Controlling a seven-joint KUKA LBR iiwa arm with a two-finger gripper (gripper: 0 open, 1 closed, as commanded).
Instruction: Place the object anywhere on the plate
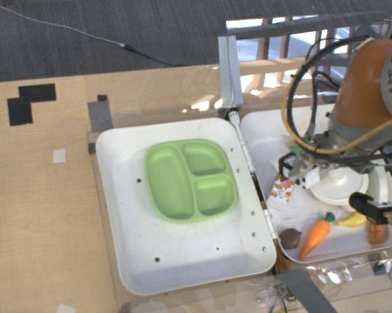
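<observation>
The gripper (301,172) sits low over the right bin (271,123) by a small packet (282,189); its grip state I cannot tell (wrist hides it); seat squarely before lifting toward the green plate (188,180)

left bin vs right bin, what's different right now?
The left bin holds a green divided plate; the right bin holds small loose items, among them a toy carrot and a brown piece.
The arm's gripper hangs over the right bin; nothing hangs over the left bin.
The left bin shows in full; the arm and cables cover much of the right bin.
Both are shallow, white and sit side by side.
</observation>
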